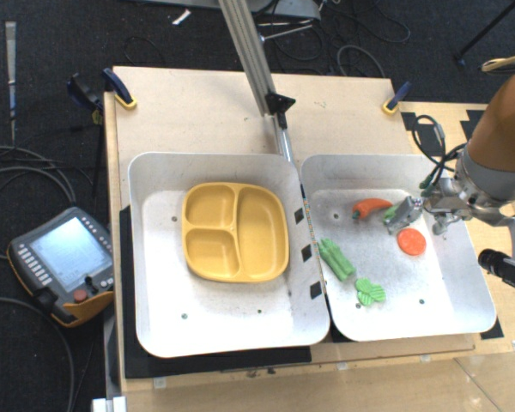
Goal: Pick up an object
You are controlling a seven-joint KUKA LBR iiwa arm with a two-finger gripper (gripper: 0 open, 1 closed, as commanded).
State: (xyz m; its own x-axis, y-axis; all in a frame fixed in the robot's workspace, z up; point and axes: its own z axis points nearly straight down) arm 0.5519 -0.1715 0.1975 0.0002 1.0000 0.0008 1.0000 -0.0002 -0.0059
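Note:
In the right bin [463,307] lie an orange carrot-like piece [373,206], a round orange-red disc [412,243], a long green vegetable piece [336,259] and a smaller ridged green piece [371,293]. My gripper [419,215] hangs over the bin's upper right part, between the carrot and the disc. Its two fingers stand spread apart, one finger [400,215] near the carrot's right end, the other by the disc's upper right. Nothing sits between them.
The left bin [154,230] holds a yellow divided plate [236,232]. A metal pole [253,50] slants down to the divider between the bins. A teach pendant [64,264] lies on the floor at left.

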